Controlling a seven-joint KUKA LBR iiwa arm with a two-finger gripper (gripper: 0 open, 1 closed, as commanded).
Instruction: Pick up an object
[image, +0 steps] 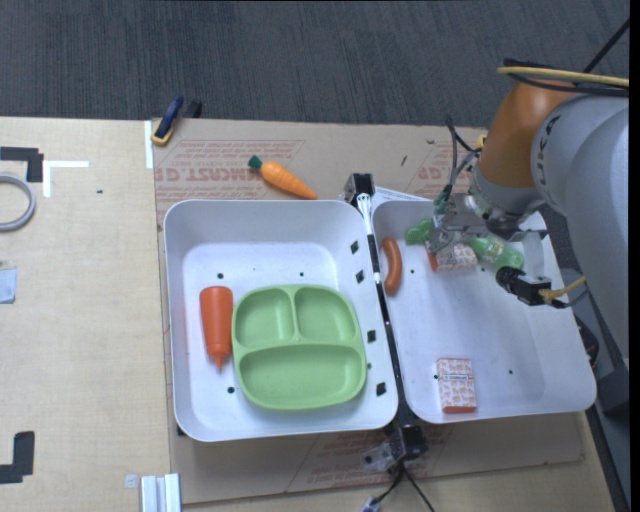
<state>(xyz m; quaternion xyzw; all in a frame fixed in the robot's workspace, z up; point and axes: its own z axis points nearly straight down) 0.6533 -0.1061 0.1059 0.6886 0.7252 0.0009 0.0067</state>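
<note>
The gripper (455, 232) sits low in the right bin (540, 395), upper right of the frame, over a cluster of small items (462, 255). Whether it grips anything cannot be told. Judged mid-grasp; next comes a straight lift to test it.

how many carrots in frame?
2. One carrot lies on the cardboard behind the left bin; another carrot lies inside it, left of the green plate. The arm may hide more.
</note>
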